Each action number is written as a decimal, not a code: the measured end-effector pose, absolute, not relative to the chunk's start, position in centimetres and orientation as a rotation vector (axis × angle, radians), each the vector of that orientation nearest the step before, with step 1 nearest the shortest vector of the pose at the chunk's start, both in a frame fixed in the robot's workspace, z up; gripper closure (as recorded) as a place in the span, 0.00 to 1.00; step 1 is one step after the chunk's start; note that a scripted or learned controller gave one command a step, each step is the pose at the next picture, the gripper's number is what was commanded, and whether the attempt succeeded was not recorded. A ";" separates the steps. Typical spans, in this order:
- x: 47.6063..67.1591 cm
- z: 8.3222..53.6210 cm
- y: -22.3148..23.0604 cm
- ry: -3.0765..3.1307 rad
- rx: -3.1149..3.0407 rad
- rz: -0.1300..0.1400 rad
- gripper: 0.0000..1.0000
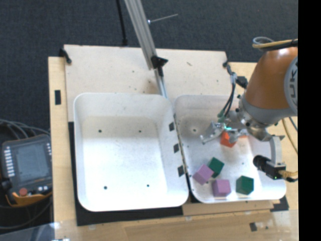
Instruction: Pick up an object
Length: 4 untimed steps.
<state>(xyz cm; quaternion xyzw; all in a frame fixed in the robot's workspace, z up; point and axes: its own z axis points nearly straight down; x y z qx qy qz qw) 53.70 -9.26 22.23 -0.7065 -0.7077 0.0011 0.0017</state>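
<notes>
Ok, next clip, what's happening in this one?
The arm has its claw low in the right bin, right at an orange block; whether it actually grips the block is unclear from this angle. Two green blocks and two purple blocks lie nearer the bin's front edge. The left bin sits alongside.

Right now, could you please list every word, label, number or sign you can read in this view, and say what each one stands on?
"U": a partial dark letter on the grey band of the arm, cut off at the frame edge; the rest cannot be read.
Handheld control screen at left: too blurred to read.
Blocks and white bins: no text visible.
</notes>
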 end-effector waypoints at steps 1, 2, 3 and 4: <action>53.8 22.4 -9.3 -2.220 -2.224 -0.002 0.00; 53.5 16.2 -9.8 -2.217 -2.221 0.007 0.00; 53.9 10.3 -10.7 -2.217 -2.222 0.007 0.00; 53.9 9.8 -10.8 -2.218 -2.226 0.000 0.00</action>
